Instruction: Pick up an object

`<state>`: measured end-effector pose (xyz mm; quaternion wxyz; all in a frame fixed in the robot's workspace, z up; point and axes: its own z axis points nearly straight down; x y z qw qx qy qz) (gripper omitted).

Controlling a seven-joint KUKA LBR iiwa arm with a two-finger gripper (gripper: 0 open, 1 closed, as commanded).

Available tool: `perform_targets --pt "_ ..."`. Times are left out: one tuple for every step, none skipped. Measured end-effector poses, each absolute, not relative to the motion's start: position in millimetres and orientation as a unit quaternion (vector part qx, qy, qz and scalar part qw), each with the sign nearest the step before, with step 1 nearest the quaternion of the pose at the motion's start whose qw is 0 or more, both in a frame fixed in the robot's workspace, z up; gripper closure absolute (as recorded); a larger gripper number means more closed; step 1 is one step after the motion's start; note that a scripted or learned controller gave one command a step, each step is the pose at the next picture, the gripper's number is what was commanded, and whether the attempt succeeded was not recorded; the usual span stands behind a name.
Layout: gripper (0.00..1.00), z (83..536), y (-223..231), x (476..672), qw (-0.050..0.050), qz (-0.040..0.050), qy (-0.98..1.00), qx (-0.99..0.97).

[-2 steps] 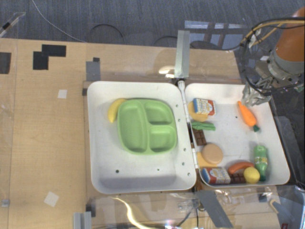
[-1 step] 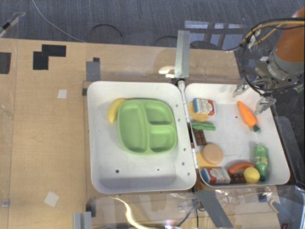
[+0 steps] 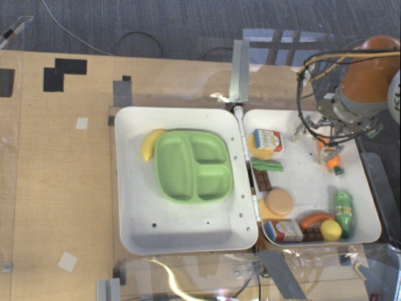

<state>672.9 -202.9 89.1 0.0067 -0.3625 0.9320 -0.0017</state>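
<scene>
The claw (image 3: 334, 148) hangs over the right bin's (image 3: 366, 187) far right corner; whether it is open, I cannot tell. A small carrot (image 3: 333, 163) lies just beneath, near the right rim.

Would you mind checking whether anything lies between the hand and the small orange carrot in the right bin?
Nothing visible does. The hand hangs directly above the carrot near the right bin's far right side. The nearest other thing, the green bottle, lies closer to the camera, out of the way.
</scene>
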Motion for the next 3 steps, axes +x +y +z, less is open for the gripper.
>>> perform_targets --pt "0.00 88.4 -205.0 624.0 0.005 -0.0023 0.932 -0.362" --pt "0.00 90.1 -204.9 559.6 0.006 -0.0028 0.938 -0.346" --pt "0.00 91.2 -183.1 525.4 0.009 -0.0050 0.950 -0.312"
